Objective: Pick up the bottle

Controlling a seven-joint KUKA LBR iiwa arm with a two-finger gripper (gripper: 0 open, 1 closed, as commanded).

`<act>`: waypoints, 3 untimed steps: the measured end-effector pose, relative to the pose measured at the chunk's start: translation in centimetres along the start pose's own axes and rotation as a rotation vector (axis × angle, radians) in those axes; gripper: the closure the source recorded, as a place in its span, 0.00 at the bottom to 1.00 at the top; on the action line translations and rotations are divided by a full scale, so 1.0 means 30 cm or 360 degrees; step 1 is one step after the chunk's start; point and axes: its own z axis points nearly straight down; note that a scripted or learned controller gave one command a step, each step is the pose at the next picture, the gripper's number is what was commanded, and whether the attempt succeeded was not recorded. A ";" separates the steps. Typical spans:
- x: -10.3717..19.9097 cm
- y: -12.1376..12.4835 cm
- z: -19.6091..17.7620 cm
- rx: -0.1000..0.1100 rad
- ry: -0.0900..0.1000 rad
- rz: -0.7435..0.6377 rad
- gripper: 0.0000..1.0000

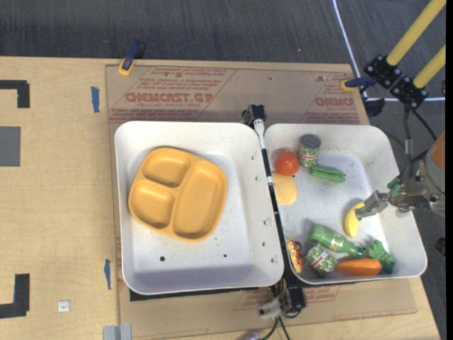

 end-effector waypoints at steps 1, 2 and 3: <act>0.237 -0.010 0.174 0.0006 0.0004 0.0400 0.00; 0.127 0.113 -0.236 0.0001 0.0000 0.1123 0.00; 0.290 0.213 0.116 0.0008 0.0002 0.1090 0.00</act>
